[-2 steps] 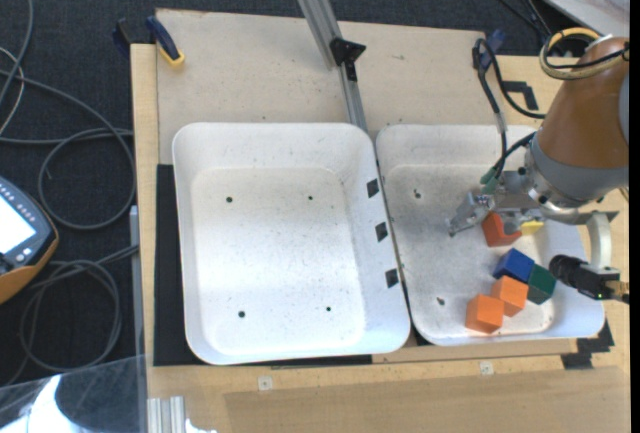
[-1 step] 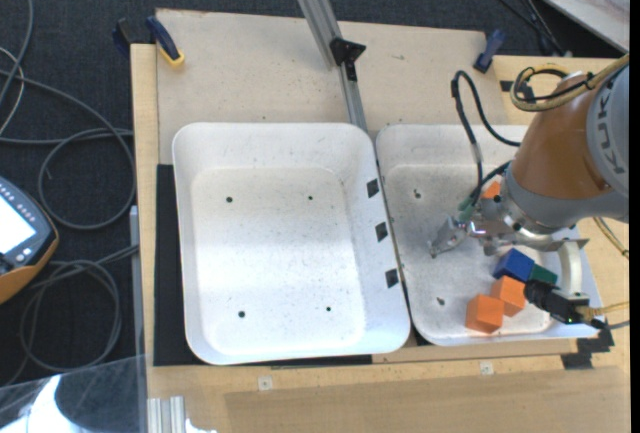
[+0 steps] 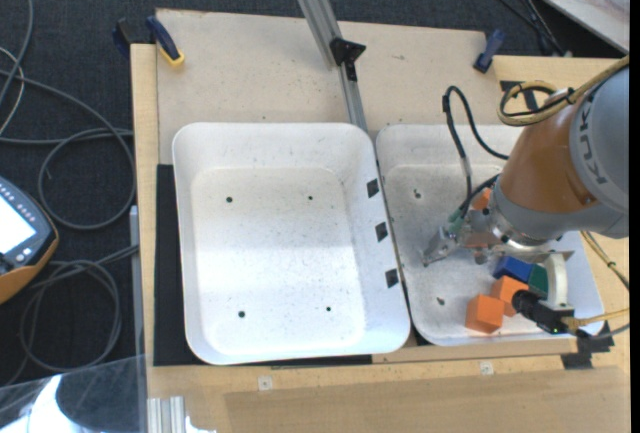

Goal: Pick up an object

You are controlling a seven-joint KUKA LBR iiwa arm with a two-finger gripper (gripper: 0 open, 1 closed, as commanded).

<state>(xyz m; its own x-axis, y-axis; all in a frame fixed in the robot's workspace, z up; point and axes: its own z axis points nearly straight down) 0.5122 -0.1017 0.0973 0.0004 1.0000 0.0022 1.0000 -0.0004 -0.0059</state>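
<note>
The end effector (image 3: 447, 243) hangs low over the right bin (image 3: 420, 311); whether it is apart or together cannot be told. The orange block (image 3: 485, 314) lies on the bin floor, nearer the camera and slightly right, beside a blue block (image 3: 514, 270).

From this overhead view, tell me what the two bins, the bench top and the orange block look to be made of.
Left bin and right bin: likely moulded plastic, white, speckled, with rounded rims and a soft sheen. Bench top: seemingly raw wood board or plywood, pale tan and matte. Orange block: uniform colour, matte faces; plastic, foam or painted wood, can't tell which.
</note>
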